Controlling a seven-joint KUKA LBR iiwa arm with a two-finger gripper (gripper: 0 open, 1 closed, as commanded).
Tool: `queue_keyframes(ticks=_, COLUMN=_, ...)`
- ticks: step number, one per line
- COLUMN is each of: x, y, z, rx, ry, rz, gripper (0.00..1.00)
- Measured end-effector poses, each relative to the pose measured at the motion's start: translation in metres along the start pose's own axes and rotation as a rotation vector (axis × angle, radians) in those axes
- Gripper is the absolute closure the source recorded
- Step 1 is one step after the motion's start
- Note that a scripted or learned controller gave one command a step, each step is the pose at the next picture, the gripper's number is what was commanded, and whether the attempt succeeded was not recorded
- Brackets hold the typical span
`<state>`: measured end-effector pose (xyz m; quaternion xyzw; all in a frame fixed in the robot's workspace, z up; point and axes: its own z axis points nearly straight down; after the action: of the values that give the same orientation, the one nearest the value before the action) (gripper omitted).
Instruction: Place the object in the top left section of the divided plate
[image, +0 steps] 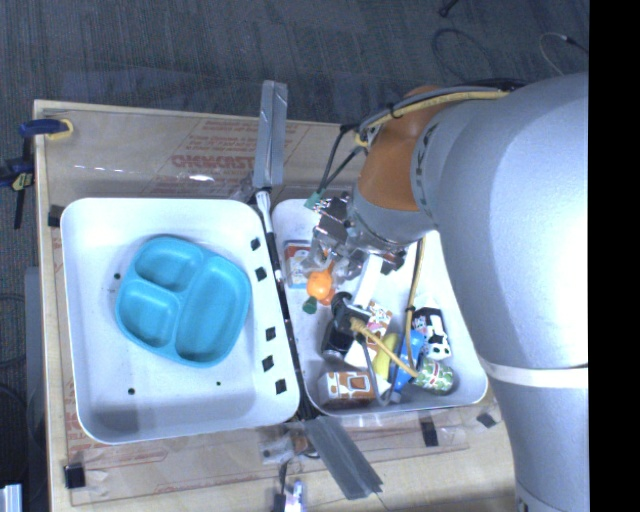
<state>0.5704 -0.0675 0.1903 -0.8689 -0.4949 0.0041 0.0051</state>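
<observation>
Step in hand, as judged: pick, not yet transfer. Gripper (335, 262) low in right bin (462, 385), toward its 11 o'clock corner, touching or just above small orange object (320, 287). Claw state: cannot tell, tip hidden under the wrist. Cannot confirm any hold on orange object either. Blue divided plate (215, 305) near centre of left bin (90, 380), all three wells bare, well apart from gripper at its 9 o'clock, across the adjoining bin walls.

Next move, as judged: calls for a secure hold, a straight lift clear of clutter and bin walls, travel toward 9 o'clock, then a lowering over the small well at plate's 11 o'clock. Risk: a round thing slipping or rolling out.

Materials:
- Orange object: smooth, glossy, ball-like.
- Plate: smooth moulded plastic by the look, rounded outline, two small wells and one large, raised ridges between.
- Bins: shallow, white, matte, rounded corners.
- Clutter toward right bin's 6 o'clock: brown printed packet (348, 385), black-and-white cow-patterned toy (430, 335), green patterned item (437, 378), blue stick (405, 368).
</observation>
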Motion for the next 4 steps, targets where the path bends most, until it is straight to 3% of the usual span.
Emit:
queue_keyframes(ticks=1, x=-0.074, y=-0.012, z=0.052, rx=-0.007, ry=-0.001, rz=-0.056, gripper=1.0)
queue_keyframes(ticks=2, x=-0.003, y=-0.026, z=-0.001, rx=-0.011, ry=-0.001, rz=-0.39, gripper=1.0)
queue_keyframes(ticks=3, x=0.067, y=-0.067, z=0.0, rx=-0.008, ry=-0.003, rz=-0.566, gripper=1.0)
queue_keyframes(ticks=4, x=0.135, y=-0.06, z=0.0, rx=-0.012, ry=-0.006, rz=-0.979, gripper=1.0)
